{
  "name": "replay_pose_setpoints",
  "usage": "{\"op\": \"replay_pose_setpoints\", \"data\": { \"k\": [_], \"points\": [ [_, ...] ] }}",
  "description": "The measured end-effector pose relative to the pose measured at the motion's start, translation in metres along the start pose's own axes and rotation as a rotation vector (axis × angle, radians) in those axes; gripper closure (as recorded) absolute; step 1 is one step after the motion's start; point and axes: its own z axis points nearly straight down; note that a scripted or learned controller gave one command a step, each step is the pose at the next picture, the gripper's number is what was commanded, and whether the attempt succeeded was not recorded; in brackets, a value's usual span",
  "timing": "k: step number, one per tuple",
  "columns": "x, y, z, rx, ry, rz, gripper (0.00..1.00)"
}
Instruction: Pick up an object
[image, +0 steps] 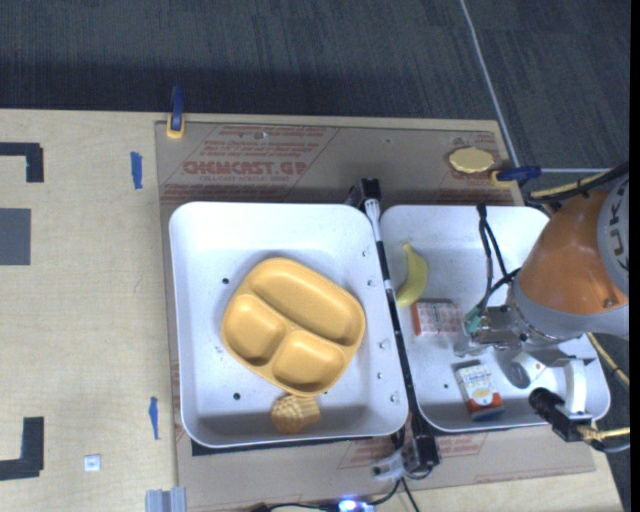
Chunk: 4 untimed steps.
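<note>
In the right bin (440, 405) lie a yellow banana (411, 274), a small red-and-white packet (435, 318) and a small carton with an orange end (478, 388). My gripper (484, 328) hangs low over the middle of this bin, just right of the packet and above the carton. The grey wrist and orange band (572, 265) hide the bin's right side. Nothing shows held in the gripper.
The left bin (195, 300) holds a large yellow divided plate (291, 322) and a round tan waffle-like piece (296, 411) at its front edge. A black divider rail (385, 290) runs between the bins. Cables trail from the arm over the right bin's back.
</note>
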Motion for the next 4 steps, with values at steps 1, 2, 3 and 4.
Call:
{"op": "replay_pose_setpoints", "data": {
  "k": [1,2,3,4],
  "points": [
    [0.000,0.000,0.000,0.000,0.000,0.000,0.00],
    [0.000,0.002,-0.010,-0.004,-0.001,0.000,1.00],
    [0.000,0.002,-0.010,-0.004,-0.001,0.000,0.00],
    [0.006,-0.006,0.031,0.017,0.006,-0.002,0.00]
  ]
}}
